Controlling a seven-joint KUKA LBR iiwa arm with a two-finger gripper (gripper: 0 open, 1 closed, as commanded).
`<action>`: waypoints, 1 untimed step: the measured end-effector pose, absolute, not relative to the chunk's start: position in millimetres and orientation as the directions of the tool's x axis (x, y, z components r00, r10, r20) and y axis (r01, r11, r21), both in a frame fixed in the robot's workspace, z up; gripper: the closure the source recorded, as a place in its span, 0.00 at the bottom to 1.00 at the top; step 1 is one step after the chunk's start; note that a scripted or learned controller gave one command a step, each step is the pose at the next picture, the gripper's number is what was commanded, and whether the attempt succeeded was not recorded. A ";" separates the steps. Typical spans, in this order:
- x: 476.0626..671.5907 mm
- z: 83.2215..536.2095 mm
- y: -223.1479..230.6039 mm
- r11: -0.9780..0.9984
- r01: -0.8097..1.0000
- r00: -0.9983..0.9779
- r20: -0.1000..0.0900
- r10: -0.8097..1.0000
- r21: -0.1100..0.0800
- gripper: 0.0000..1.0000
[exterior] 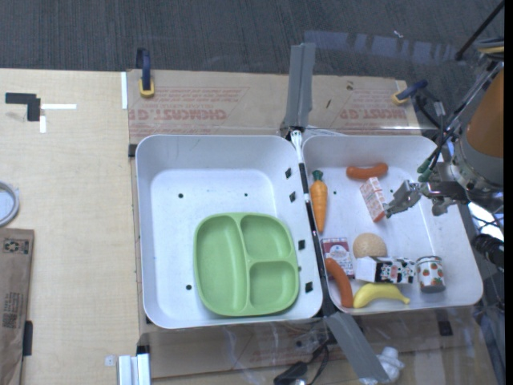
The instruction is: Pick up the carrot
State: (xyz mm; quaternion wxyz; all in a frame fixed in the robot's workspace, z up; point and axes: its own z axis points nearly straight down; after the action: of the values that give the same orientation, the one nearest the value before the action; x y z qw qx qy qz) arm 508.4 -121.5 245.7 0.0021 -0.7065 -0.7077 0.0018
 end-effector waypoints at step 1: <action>498.1 93.4 -96.0 0.053 0.999 -0.053 0.000 0.999 0.001 0.00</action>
State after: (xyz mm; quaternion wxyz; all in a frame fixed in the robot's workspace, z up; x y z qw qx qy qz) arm 498.1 -96.0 93.4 -0.0005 -0.6881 -0.7257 -0.0005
